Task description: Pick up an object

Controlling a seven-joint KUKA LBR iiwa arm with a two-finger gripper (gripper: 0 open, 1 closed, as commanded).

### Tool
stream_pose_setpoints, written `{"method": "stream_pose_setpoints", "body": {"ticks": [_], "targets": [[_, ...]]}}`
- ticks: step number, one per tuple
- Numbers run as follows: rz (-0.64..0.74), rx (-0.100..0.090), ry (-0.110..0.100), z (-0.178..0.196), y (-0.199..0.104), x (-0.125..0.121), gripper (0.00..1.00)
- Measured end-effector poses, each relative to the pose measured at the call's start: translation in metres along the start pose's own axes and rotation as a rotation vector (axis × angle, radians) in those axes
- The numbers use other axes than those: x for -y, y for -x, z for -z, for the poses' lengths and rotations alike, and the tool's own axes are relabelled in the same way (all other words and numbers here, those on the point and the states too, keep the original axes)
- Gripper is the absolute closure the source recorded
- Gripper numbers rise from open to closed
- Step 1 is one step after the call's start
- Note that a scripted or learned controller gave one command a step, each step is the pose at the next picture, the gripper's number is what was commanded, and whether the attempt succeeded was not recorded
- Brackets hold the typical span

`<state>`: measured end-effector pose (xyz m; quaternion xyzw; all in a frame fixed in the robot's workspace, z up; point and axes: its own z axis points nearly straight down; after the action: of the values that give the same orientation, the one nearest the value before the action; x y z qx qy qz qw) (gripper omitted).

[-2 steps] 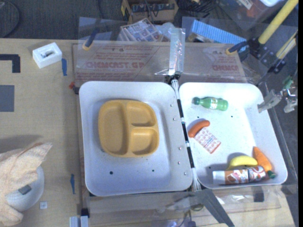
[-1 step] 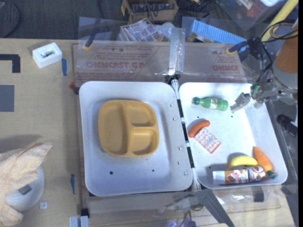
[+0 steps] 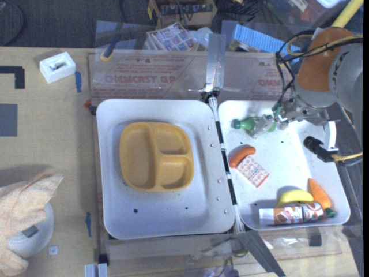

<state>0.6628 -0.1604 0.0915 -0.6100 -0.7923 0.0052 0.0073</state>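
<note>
The end effector (image 3: 281,115) sits at the right bin's (image 3: 288,180) twelve o'clock edge; whether it is open or closed I cannot tell. The green bottle (image 3: 252,124) lies just at its nine o'clock, long axis running nine to three, seemingly touching its tip, so the nearest candidate to pick
</note>
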Motion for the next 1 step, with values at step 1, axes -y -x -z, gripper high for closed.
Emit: {"method": "stream_pose_setpoints", "body": {"ticks": [1], "targets": [[-0.164,0.008,-0.016,-0.0060,-0.0376,-0.0066,0.00]]}}
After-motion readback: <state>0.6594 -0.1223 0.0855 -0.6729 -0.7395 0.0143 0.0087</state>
